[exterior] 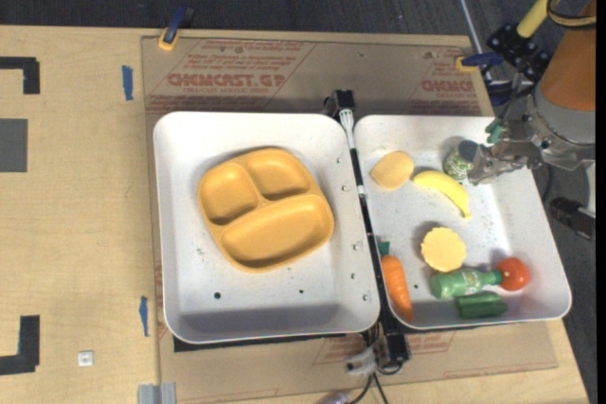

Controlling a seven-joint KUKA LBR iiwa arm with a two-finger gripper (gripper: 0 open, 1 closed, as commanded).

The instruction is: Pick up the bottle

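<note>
The grey metal two-finger gripper (494,158) hangs low over the upper right part of the right-hand shallow white bin (540,232), but its fingers are too small and too cluttered with hardware to tell whether they stand apart or together — no object can be seen between them. Just to the left of the gripper tip, touching it or very nearly so, sits a small round green-and-white object (458,162) whose kind cannot be made out. Above the gripper rises the grey arm with its orange band (573,71), coming in from the right.

The task's thing, a green plastic bottle lying on its side (464,283), rests near the lower edge of the same bin, well apart from the gripper. A red tomato (513,273) touches its right end, and a dark green block (481,305) lies just below it. A flat yellow disc (443,249) sits just above the bottle; an orange carrot (397,285) lies along the bin's left wall. Higher up, a yellow banana (445,189) lies near a pale yellow rounded piece (391,169).

The left-hand shallow white bin (180,203) holds a yellow-orange divided plate (266,207). Both bins stand on a brown cardboard sheet (227,71) laid over the pale wooden worktop (66,203).
</note>
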